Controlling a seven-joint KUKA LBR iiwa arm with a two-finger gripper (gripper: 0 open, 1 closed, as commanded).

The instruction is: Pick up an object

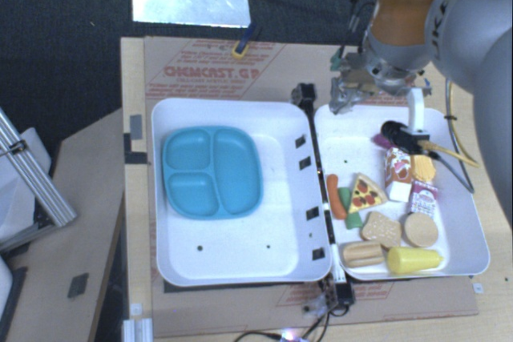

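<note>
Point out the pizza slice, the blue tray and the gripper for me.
pizza slice (367, 194): camera view, on its topped middle.
blue tray (212, 172): camera view, on the ridge between its compartments.
gripper (343, 104): camera view, at its fingertips above the right bin's far-left corner.

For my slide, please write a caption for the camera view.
End effector above right bin of toy food; blue tray in left bin.

Grey arm (473, 20) cut off by the right edge, pincer (346, 98) fingers blurred, state untold, small white carton (398, 172) print too small to be read
</note>
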